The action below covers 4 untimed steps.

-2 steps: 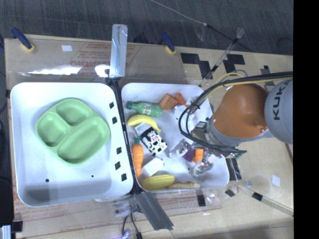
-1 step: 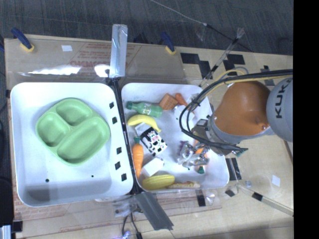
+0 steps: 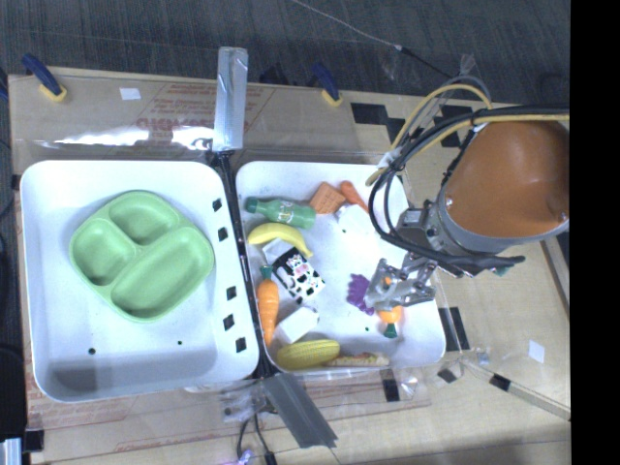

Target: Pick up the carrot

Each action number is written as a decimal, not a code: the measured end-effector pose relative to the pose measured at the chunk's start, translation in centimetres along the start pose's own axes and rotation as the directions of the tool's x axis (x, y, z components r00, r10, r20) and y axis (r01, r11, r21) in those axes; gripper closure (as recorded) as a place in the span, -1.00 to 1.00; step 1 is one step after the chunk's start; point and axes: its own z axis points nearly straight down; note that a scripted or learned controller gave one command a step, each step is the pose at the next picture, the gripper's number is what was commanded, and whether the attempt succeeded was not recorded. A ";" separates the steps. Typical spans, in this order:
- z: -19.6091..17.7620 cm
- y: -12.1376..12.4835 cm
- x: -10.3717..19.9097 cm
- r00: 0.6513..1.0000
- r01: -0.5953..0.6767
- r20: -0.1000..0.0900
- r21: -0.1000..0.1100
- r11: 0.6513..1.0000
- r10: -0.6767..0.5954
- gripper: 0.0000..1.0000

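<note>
Presently hovering gripper (image 3: 399, 291) over right bin (image 3: 339, 177), near-right part; finger state hidden, cannot tell. Lying well left: carrot (image 3: 267, 308), against bin's left wall, long axis running near-far, just beside milk carton (image 3: 296, 277).

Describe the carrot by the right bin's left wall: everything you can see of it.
The carrot is a small orange toy, plastic by its look, tapering from a wider top end to a narrow lower tip. It lies flat and nearly lengthwise along the left wall of the right bin. A cow-patterned block sits at its upper right and a yellow corn cob below. The tool is well away.
</note>
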 end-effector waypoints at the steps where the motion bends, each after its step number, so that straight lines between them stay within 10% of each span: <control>1: 0.2 0.1 0.1 1.000 -0.001 -0.001 -0.006 1.000 0.001 -1.00; 2: 13.6 -5.9 0.8 0.998 0.061 0.002 -0.010 0.998 -0.061 -1.00; 3: 13.6 -1.5 3.9 0.898 0.441 0.003 -0.013 0.897 -0.441 -1.00; 4: 13.6 -1.4 3.6 0.656 0.754 0.010 -0.005 0.656 -0.754 -1.00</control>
